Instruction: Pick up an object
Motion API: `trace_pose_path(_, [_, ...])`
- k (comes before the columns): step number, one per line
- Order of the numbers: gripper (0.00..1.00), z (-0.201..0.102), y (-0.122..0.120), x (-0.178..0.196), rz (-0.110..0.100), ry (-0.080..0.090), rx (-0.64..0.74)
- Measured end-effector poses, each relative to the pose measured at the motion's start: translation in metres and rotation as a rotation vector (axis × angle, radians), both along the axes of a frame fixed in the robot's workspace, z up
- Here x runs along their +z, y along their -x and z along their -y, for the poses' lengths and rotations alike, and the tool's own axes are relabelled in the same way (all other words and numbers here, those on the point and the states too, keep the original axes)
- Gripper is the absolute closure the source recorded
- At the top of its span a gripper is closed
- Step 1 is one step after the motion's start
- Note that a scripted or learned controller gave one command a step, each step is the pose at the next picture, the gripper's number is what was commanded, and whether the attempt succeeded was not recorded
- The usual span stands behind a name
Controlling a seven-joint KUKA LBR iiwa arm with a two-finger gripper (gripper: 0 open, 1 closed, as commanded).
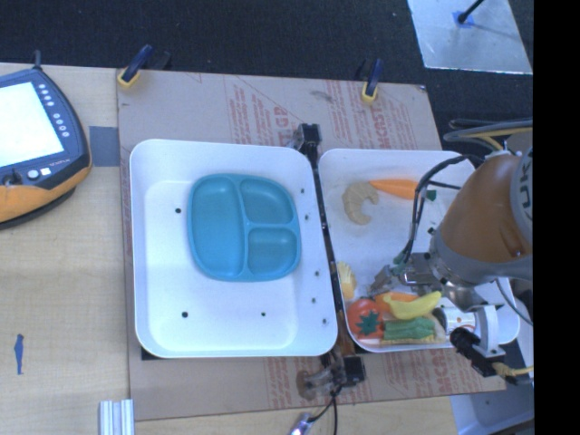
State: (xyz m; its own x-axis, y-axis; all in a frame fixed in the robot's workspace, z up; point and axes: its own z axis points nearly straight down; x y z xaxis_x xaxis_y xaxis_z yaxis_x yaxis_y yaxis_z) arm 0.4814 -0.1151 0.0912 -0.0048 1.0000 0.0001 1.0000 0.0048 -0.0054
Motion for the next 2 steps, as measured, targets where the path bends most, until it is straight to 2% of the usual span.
trace_pose_path(1, [1.0, 0.0, -0.001, 0.01, 0.0, 0.001, 0.006])
trace_pose_path(2, [1.0, 0.017, 0.005, 0.099, 0.004, 0.0, -0.003])
